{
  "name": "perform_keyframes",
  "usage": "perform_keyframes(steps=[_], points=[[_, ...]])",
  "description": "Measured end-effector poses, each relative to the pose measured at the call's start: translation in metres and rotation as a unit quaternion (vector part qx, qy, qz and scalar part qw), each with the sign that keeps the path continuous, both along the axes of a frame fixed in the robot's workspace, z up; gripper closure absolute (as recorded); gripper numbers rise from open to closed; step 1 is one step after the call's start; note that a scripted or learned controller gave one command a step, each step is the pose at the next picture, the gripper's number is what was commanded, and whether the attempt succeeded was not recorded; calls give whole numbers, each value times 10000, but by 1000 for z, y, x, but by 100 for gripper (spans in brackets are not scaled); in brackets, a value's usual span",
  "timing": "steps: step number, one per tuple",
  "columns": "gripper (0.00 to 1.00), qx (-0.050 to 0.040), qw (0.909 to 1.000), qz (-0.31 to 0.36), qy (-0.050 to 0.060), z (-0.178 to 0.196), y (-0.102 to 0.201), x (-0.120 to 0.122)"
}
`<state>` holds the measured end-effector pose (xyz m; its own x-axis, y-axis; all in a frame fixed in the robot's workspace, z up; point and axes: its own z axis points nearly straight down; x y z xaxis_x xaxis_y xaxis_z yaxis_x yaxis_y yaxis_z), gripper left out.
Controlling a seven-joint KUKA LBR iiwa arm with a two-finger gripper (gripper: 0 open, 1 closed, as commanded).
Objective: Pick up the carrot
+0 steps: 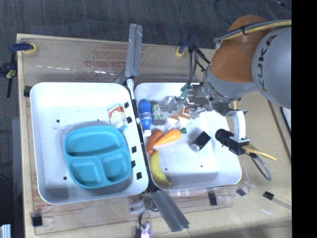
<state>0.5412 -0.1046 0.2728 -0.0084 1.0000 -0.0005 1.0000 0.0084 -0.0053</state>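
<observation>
We judge the carrot (166, 137) to be a light, stiff toy with a smooth skin that could slip, so we would take hold across its thick middle, where the sides run nearly parallel, rather than at the narrow tip. It is bright orange, tapered, with a small green stub at its upper right end, and it lies slanted in the right bin (225, 175), near that bin's left wall. A second orange piece lies touching it on the left, a banana (158, 170) lies just below, and a blue bottle (145, 114) sits just above. A small black block (200, 140) lies to its right. Our gripper (190, 103) hangs over the clutter at the top of the right bin, above and to the right of the carrot; whether it is spread or closed we cannot tell. In the left bin (49, 182) sit a blue tray (96, 155) and a small carton (117, 116).
</observation>
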Motion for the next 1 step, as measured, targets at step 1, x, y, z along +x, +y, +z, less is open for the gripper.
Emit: perform_keyframes(steps=[1], points=[[0, 8, 9895, 1446, -8, -51, 31, -46]])
